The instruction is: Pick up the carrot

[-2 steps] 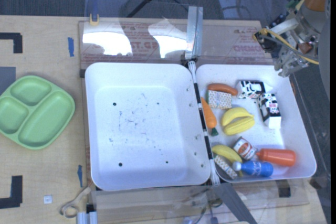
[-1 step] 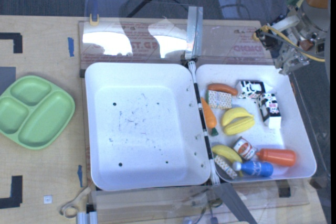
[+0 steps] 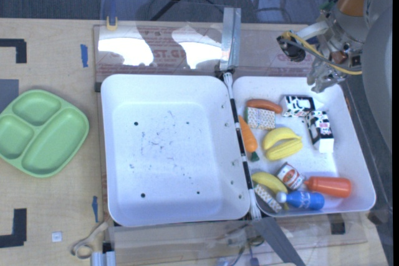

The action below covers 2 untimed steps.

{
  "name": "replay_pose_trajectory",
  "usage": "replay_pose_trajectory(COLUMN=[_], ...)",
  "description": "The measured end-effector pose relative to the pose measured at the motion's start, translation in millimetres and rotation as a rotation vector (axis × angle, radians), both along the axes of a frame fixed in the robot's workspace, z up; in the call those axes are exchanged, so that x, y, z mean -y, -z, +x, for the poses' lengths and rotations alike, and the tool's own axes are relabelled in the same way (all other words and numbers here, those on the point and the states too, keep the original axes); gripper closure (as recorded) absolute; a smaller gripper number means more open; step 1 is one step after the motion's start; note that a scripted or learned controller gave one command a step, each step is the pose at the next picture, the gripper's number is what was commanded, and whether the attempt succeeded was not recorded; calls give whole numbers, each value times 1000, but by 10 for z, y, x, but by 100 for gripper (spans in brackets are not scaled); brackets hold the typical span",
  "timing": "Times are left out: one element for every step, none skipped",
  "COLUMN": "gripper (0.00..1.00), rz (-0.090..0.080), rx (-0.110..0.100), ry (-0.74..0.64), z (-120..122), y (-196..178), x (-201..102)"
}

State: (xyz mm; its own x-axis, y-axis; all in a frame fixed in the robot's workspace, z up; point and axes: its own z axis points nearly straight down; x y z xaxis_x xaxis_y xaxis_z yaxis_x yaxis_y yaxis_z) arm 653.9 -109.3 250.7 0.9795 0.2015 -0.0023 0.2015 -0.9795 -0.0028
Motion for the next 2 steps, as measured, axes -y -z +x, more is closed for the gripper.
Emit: replay_pose_trajectory(gripper=[100,100], rz=[2,3], rx=[1,2], ry=[1,2], z=[4,7], y=[-101,-198], x=[3,3])
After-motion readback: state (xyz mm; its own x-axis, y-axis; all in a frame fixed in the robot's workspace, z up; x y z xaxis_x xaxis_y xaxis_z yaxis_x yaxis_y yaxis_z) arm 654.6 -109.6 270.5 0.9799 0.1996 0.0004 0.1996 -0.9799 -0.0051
